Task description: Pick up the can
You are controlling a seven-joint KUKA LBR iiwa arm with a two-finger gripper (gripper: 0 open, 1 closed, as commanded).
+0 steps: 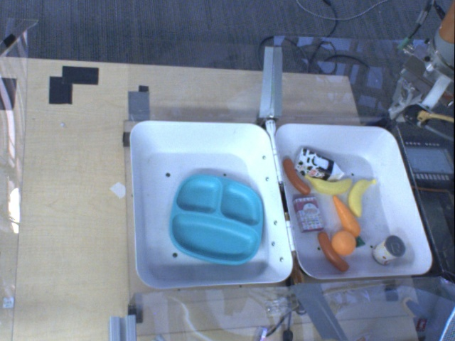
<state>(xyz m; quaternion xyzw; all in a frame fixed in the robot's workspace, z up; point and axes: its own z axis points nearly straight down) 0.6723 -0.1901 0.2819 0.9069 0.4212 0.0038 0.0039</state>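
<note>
The can (389, 249) is small and pale with a grey end, and lies in the front right corner of the right bin (398, 151). My gripper (402, 102) hangs beyond the bin's back right corner, outside the bin and well away from the can. Nothing is seen in it.
The right bin also holds a black-and-white carton (317, 164), two bananas (343, 187), a sausage (295, 176), a small reddish box (308, 213), a carrot (346, 216), an orange (343, 243) and another sausage (333, 253). A blue divided plate (217, 217) lies in the left bin (149, 155).
</note>
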